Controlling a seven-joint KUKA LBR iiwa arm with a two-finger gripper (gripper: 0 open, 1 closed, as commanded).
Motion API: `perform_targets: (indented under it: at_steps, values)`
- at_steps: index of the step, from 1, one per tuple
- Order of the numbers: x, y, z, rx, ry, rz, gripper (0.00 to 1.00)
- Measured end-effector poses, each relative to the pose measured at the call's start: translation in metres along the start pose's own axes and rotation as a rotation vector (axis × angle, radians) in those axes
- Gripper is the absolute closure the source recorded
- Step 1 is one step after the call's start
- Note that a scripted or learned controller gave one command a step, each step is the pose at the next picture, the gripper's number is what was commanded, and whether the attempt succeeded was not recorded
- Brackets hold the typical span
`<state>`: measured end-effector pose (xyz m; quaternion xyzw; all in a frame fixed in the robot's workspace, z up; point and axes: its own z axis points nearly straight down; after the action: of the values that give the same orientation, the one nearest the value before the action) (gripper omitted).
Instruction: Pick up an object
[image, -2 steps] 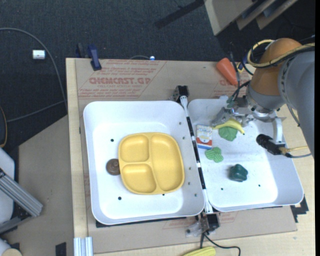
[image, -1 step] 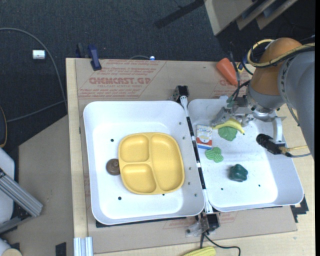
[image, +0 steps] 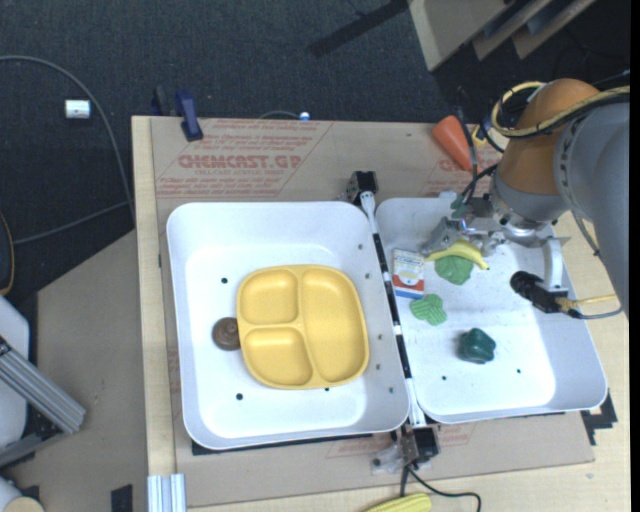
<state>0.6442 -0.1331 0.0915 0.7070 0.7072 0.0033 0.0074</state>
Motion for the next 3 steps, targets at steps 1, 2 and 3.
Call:
perform_targets:
  at_steps: [1,2,3]
  values:
    - [0.000,0.020,0.003,0.009,0.004,-0.001,0.00]
    - [-0.027,0.023,0.007,0.011,0.004,0.000,0.00]
    - [0.001,-0.005,0.006,0.015,0.006,-0.001,0.00]
